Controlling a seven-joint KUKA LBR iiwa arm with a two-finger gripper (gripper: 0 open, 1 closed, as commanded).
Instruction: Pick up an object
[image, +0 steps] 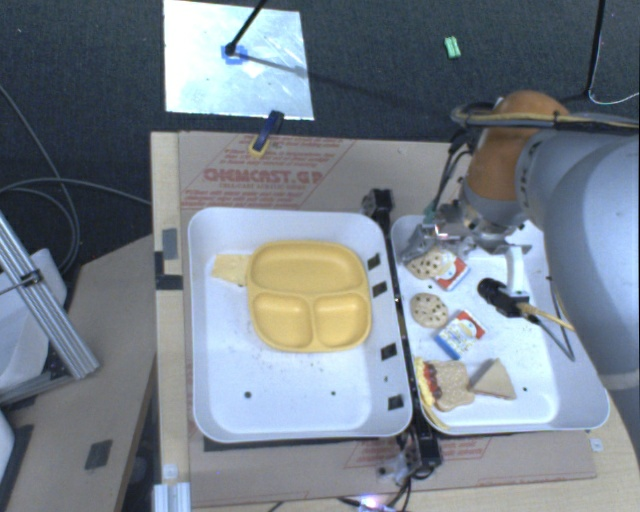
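Observation:
My gripper (424, 240) hangs low over the far left corner of the right bin (575, 395), just above a cookie pack with a red edge (437, 266). Nothing shows held in it. A round chocolate-chip cookie (428, 309) lies nearer the front, with a small blue, red and white packet (461, 333) beside it. At the bin's front sit a toy sandwich with red filling (447, 385) and a triangular slice of toast (494, 380).
The left bin (215, 400) holds a yellow three-part plate (305, 295) and a flat pale yellow piece (230, 268) at its left. The grey arm (585, 220) covers the right bin's far right side. A black hinge strip (395, 300) divides the bins.

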